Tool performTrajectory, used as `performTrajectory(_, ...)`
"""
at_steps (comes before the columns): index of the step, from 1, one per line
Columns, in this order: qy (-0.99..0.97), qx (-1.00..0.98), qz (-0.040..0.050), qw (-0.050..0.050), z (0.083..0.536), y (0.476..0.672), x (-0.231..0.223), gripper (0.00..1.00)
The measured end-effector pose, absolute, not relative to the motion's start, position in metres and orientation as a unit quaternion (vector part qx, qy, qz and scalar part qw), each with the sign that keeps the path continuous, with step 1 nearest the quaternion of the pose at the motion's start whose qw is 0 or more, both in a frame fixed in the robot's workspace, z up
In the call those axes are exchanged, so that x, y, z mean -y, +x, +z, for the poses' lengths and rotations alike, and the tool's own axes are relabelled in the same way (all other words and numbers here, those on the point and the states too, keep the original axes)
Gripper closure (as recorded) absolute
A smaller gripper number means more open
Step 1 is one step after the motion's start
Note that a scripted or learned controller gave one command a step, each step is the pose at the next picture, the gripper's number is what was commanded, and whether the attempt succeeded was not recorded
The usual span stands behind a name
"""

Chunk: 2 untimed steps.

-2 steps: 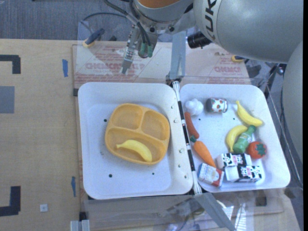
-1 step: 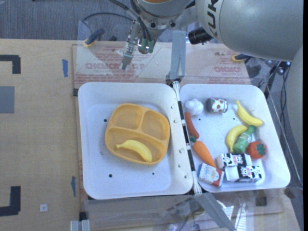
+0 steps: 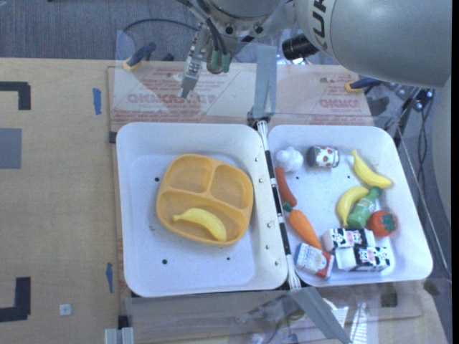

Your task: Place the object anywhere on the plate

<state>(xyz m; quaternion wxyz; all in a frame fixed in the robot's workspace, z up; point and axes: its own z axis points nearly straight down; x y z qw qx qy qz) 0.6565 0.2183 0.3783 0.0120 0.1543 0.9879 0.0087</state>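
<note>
arm [image 3: 373, 20] reaches in from the top right, jaws [image 3: 203, 67] up above the far edge of the left bin [image 3: 136, 264], over the cardboard sheet [image 3: 237, 99] on the tabletop [image 3: 50, 192]. can't tell whether the jaws are apart or together from this angle, nothing visible between them.

yellow divided plate [image 3: 172, 181] sits in the left bin, roughly centred. one banana [image 3: 201, 221] lies in the plate's near compartment, touching the plate, well apart from the jaws.

right bin [image 3: 409, 192] holds the rest: two more bananas [image 3: 370, 170] [image 3: 348, 201] toward the right side, a carrot [image 3: 303, 226] near the divider, a small can [image 3: 324, 157], a white round thing [image 3: 290, 158] beside it, a tomato [image 3: 382, 223], and milk cartons [image 3: 358, 248] along the near edge.
</note>
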Motion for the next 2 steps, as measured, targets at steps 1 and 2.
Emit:
performTrajectory(1,0.003,-1.000,0.0011,0.002,0.343,0.659,-0.227,1.00)
performTrajectory(2,0.004,-1.000,0.0035,0.006,0.356,0.660,-0.228,1.00)
